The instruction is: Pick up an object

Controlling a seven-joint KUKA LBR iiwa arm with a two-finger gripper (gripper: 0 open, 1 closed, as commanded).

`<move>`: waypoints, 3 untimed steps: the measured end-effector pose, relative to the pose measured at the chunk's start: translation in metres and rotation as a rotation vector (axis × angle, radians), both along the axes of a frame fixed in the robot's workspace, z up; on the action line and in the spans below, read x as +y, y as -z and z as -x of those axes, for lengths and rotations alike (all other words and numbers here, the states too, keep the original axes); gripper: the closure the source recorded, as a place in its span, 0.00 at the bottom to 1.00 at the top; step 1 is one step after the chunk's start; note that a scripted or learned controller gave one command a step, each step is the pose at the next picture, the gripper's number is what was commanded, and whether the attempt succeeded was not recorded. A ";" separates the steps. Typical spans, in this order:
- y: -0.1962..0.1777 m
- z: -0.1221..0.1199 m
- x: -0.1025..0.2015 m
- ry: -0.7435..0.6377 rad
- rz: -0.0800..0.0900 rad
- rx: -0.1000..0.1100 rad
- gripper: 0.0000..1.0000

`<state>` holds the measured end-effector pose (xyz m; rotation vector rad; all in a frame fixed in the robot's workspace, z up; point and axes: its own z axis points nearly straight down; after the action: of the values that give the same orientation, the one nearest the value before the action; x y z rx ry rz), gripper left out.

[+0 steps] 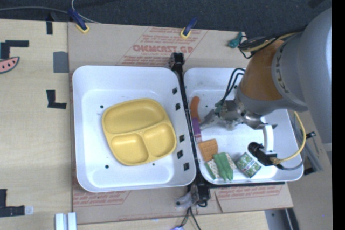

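While my claw (207, 117) hangs low over the left half of the right-hand shallow white bin (280, 176), I cannot tell how it is set: it is small and dark against the floor, and nothing shows caught in it. Its tip reaches toward the divider between the two bins.

Just beside the tip, on its left, lies a slim orange stick-shaped piece (194, 106), with a short purple piece (196, 129) below it along the same wall. Both run with their long axis from far to near, hard against the bin's left side. This is the relation I judge the next move turns on: the orange piece lies a little left and slightly far of my tip, so the closing line would need to cross its narrow width, and the wall crowds one side.

Nearer the front sit a flat orange cracker-like square (208, 148), a green leafy-looking bundle (222, 165) and a small green-and-white packet (248, 165), each apart from my tip.

Out to the left, the other shallow white bin (86, 116) holds a yellow three-compartment plastic plate (139, 131), well apart from me.
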<state>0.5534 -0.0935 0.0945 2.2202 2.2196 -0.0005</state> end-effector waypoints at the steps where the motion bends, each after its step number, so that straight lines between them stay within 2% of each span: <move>1: -0.090 0.053 0.042 -0.002 -0.002 0.002 0.00; 2: -0.011 0.071 -0.005 0.001 -0.002 0.005 0.00; 3: 0.006 0.068 -0.004 -0.004 -0.009 0.000 0.00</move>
<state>0.4856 -0.0977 0.0887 2.2202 2.2288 0.0087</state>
